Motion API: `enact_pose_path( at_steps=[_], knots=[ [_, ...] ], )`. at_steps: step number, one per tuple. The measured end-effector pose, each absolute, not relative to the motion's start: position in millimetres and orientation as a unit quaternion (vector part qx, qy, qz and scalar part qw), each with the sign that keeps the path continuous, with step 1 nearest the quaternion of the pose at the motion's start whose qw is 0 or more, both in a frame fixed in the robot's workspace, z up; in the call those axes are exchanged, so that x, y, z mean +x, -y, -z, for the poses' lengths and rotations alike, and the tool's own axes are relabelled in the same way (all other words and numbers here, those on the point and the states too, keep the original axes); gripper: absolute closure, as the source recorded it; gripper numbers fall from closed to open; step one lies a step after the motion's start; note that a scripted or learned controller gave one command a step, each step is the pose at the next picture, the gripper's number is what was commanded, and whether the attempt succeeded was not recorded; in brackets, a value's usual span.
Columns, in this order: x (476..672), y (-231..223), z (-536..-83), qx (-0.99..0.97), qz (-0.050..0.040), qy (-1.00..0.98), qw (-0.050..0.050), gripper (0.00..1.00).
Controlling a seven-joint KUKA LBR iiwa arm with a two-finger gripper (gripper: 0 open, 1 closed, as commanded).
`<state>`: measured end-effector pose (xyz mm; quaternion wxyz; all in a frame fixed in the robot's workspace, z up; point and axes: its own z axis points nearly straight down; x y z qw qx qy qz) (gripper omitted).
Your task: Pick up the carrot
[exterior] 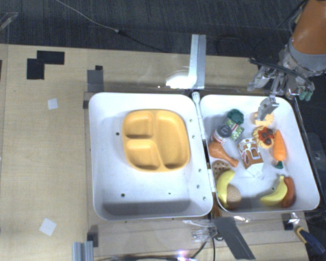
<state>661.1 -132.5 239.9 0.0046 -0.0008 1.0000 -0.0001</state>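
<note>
The carrot (280, 144) is orange with a green stub at its near end. It lies lengthwise near the right wall of the right bin (309, 173). My gripper (267, 108) hangs over that bin's far right part, just above a small yellow-orange toy (261, 118). It is up and to the left of the carrot, apart from it. Nothing shows held in it.
The right bin also holds a green toy (235, 115), a can (226, 130), a drumstick (223, 152), a small box (251, 151), two bananas (224, 181) (276, 193) and a sausage (289, 191). A yellow divided plate (155, 139) sits in the left bin (106, 167).
</note>
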Motion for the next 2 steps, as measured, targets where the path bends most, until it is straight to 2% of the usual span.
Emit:
enact_pose_path(
  at_steps=[1, 2],
  knots=[
    [641.9, 188.5, -148.1, 0.021, 0.0, -1.0, 0.001, 0.0],
    [624.3, 205.3, -88.8, 0.052, 0.0009, -0.999, 0.007, 0.0]
  ],
)
